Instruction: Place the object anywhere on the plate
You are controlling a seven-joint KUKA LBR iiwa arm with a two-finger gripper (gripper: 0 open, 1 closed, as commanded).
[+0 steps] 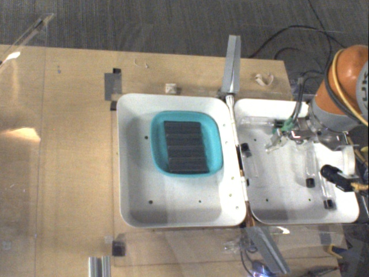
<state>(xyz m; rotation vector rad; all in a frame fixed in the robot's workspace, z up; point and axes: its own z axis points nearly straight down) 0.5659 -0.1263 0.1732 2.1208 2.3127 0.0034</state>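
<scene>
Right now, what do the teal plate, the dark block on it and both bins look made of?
Plate: probably plastic, smooth, evenly teal, rounded rim. Dark block on it: perhaps rubber or foam, matt, ridged; unsure. Left bin and right bin: likely moulded white plastic.

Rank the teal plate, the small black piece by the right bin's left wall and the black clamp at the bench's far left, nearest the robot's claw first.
1. Small black piece, in the right bin, just left of the gripper.
2. Teal plate, in the left bin.
3. Black clamp, on the bench past the left bin's far corner.
</scene>
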